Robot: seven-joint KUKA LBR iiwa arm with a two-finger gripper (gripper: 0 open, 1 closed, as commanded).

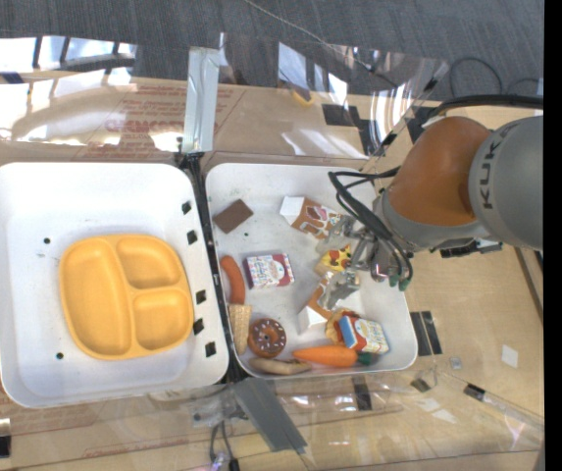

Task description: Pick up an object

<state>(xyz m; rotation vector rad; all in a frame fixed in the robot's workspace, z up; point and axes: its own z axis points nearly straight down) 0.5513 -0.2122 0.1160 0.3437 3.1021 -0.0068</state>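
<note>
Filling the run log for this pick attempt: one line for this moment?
arm: over right bin | gripper: low among toy food | grasp: unconfirmed | left bin: yellow tray

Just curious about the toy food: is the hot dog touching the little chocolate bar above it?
Apart. The camera view shows white bin floor between the hot dog and the chocolate bar.

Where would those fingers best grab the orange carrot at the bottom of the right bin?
Probably mid-body on the carrot, coming straight down, fingers closing across its narrow width. It lies flat and long beside the bin's near wall, with a carton crowding its right end, so the left half looks freer.
</note>
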